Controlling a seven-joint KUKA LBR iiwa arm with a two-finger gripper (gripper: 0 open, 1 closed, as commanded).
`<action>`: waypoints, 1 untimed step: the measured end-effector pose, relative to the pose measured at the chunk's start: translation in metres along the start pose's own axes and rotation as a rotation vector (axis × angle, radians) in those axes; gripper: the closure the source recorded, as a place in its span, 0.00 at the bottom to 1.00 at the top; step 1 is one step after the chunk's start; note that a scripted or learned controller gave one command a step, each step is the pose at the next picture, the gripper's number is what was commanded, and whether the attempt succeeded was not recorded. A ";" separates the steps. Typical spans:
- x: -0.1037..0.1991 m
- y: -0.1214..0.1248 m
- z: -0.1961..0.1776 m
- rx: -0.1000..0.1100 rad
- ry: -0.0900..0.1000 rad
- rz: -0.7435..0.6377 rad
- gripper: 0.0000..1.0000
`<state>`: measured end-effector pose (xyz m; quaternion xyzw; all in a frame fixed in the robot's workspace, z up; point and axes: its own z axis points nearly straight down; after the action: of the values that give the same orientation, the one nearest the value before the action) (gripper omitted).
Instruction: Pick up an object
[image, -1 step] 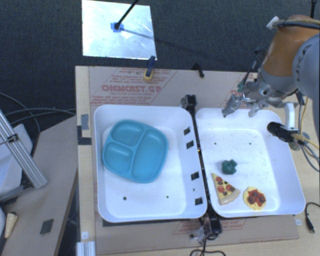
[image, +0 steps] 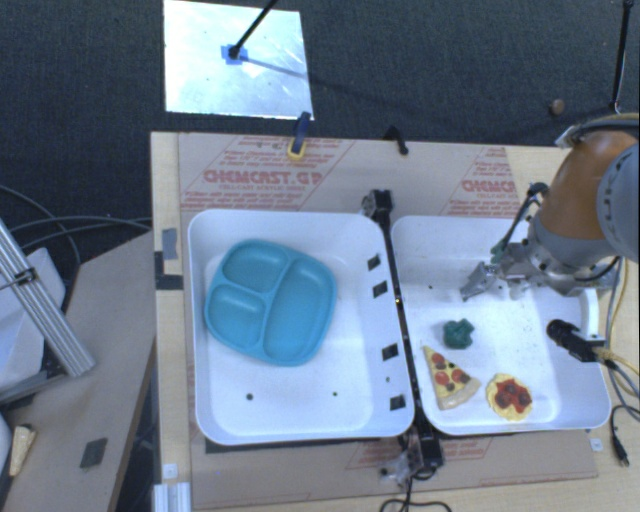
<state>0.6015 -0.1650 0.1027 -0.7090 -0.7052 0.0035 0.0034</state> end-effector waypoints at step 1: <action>0.072 -0.039 0.021 -0.005 0.004 -0.013 0.00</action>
<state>0.5631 -0.0932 0.0823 -0.7045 -0.7097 0.0003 0.0033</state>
